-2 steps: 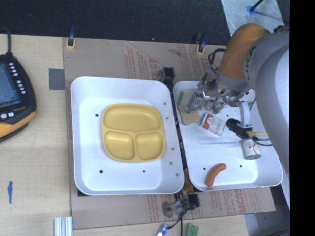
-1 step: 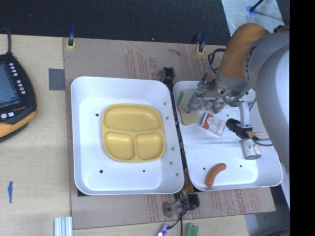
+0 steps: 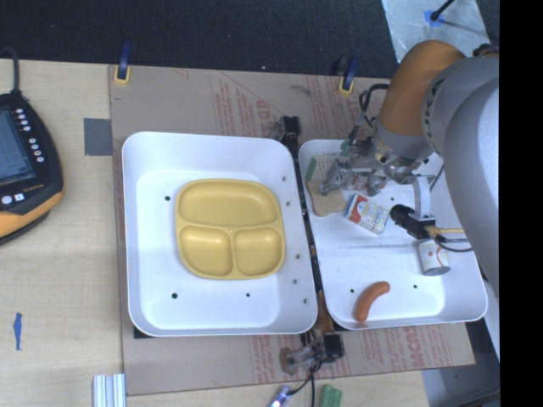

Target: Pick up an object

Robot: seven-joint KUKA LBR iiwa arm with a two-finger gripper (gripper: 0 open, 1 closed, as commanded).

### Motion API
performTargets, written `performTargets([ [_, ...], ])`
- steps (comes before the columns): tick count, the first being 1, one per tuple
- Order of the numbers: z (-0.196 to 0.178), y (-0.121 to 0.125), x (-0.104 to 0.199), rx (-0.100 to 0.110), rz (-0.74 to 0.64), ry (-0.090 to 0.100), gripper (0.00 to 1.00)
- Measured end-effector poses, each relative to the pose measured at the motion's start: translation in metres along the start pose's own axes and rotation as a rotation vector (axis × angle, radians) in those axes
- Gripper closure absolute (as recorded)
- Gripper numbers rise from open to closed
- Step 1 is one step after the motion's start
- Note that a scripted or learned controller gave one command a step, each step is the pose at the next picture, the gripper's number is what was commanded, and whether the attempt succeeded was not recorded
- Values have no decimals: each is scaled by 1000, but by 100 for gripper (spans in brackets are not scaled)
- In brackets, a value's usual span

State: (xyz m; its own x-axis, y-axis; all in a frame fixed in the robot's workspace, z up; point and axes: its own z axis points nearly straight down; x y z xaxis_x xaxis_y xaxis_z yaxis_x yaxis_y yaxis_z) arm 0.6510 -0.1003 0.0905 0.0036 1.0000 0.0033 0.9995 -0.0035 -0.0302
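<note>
Camera view: left bin [image 3: 157, 299], yellow plate [image 3: 229, 227]; right bin [image 3: 377, 261], sausage [image 3: 372, 299], carton [image 3: 366, 214]; hand [image 3: 356, 175] grip unclear.

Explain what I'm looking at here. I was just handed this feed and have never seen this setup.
This is a single camera fixed above a workbench, looking down at a slant. The grey machine with the orange band is a robot arm reaching in from the right. Its grasping end, the pincer, is low over the far left corner of the right bin. From this angle I can't tell whether it holds anything.

That bin contains a sausage near the front edge, a small printed carton in the middle, and a flat tan piece close to the pincer. The left bin holds a yellow divided plate. The orange-edged device on the far left is a handheld control pendant.
</note>
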Motion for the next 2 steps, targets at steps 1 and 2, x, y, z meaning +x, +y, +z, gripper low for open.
performTargets([
  [1,0,0,0,1,-2,-1,0],
  [2,0,0,1,1,-2,-2,0],
])
